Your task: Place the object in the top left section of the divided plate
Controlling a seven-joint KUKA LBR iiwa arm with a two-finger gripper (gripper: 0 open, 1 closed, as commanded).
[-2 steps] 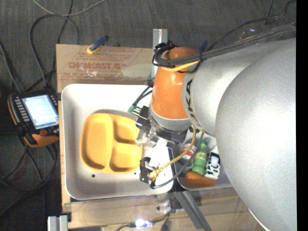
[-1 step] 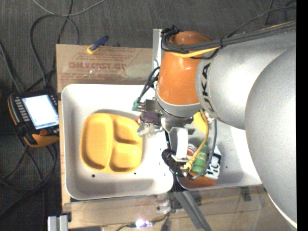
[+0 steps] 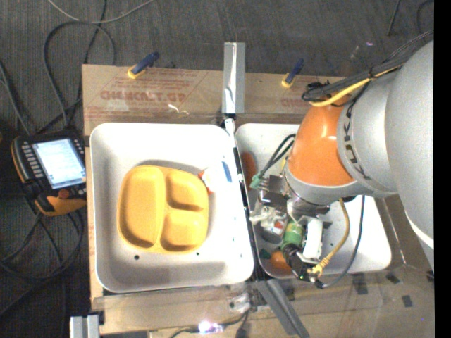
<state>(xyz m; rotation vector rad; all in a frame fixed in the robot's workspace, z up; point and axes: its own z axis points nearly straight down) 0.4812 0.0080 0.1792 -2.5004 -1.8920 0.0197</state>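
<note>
A yellow divided plate (image 3: 165,207) lies in the left white bin (image 3: 106,259), with one long section on its left and two smaller ones on its right. The gripper (image 3: 273,224) hangs low over the front left part of the right white bin (image 3: 377,255), below the arm's orange band (image 3: 317,153). Small objects crowd that corner: something green (image 3: 292,232) and an orange piece (image 3: 280,260) close by the gripper. An elongated orange object (image 3: 248,166) lies along the right bin's left wall. The arm hides much of this bin.
A small red, white and blue item (image 3: 213,178) rests at the plate's upper right edge, against the left bin's right wall. A handheld screen pendant (image 3: 53,164) sits left of the bins. Cables (image 3: 338,241) dangle around the wrist.
</note>
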